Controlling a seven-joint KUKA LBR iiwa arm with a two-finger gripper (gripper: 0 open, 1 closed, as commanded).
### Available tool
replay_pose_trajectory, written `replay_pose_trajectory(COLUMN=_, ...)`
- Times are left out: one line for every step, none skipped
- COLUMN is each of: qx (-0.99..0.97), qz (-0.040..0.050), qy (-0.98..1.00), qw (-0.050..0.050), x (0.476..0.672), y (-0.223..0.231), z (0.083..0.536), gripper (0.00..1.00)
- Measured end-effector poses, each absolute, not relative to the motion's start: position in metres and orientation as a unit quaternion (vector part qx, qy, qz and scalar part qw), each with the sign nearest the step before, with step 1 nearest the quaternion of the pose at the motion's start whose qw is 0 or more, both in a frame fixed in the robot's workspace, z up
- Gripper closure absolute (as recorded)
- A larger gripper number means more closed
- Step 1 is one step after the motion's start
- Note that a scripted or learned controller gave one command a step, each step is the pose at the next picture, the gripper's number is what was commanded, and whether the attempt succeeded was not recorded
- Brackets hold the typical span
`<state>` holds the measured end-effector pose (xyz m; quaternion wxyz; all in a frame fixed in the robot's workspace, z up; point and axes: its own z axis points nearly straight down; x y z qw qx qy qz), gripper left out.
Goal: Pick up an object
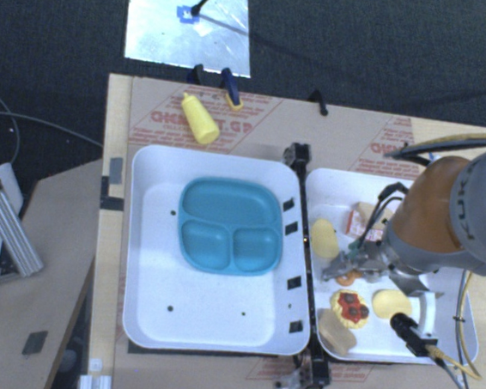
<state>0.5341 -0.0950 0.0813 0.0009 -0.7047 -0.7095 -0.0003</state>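
Gripper (pixel 345 269) low in right bin (pixel 335 183), centre-right of frame, among small food items. Open/closed: can't tell. Nothing visibly held.

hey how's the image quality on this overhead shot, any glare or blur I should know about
Camera view: lighting is even and soft, with only faint shadows inside the left bin; the shiny sheet on the dark floor throws bright glare; the arm looks slightly smeared and soft, and the small items around the hand in the right bin are grainy; the teal tray reads clearly.
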Motion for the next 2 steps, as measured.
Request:
replay_pose_trajectory(qx=-0.706, qz=-0.0011, qy=-0.708, qw=-0.001, x=0.535, y=-0.097, z=0.095, gripper=1.0)
replay_pose_trajectory(qx=-0.702, qz=-0.0062, qy=-0.712, qw=-0.006, x=0.628, y=-0.023, z=0.191, gripper=1.0)
